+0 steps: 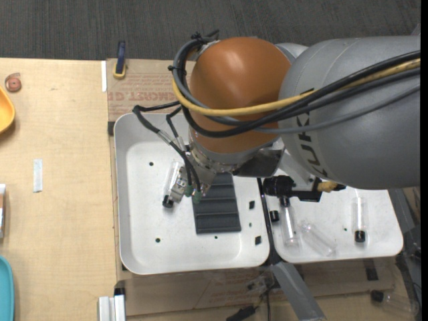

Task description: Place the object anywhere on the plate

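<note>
My gripper (pixel 215 209) hangs low over the middle of the left bin (pixel 140 246), seen as a dark ribbed block under the orange wrist band. A small clear vial with a black cap (pixel 175 190) lies tilted just left of the gripper, close to its side. From this angle I cannot tell whether the vial touches the gripper or rests on the bin floor. The arm hides the back of the bin.
The right bin (pixel 388 246) holds several clear vials, one (pixel 287 223) near the divider and one (pixel 359 221) at the right. On the wooden bench to the left lie an orange dish edge (pixel 4 114), a teal rim (pixel 4 287) and a small white strip (pixel 37 176).
</note>
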Controlling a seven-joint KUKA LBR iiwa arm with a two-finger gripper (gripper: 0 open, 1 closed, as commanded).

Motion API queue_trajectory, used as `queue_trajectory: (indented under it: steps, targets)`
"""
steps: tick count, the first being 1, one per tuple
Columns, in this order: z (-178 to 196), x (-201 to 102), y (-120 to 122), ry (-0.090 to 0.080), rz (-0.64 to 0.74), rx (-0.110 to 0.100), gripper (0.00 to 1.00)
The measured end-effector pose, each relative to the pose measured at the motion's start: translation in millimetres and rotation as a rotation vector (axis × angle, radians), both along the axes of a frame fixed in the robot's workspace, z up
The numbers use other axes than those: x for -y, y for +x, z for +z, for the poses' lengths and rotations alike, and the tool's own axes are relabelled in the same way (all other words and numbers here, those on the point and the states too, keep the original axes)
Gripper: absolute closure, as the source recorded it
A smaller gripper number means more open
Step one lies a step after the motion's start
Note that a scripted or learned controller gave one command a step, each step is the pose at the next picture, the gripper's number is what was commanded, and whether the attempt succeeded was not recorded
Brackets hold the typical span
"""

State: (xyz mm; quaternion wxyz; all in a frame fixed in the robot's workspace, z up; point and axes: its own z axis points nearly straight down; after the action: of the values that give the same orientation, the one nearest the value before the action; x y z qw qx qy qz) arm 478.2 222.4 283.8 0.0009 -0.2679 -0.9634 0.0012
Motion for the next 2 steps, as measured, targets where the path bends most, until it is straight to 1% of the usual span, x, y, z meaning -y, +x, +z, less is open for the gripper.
queue_trajectory:
  steps: [1, 2]
  targets:
    - [-14.0, -5.8, 5.8, 0.002, 0.383, 0.0, 1.0]
    - [21.4, -5.9, 43.1, 0.003, 0.729, 0.004, 1.0]
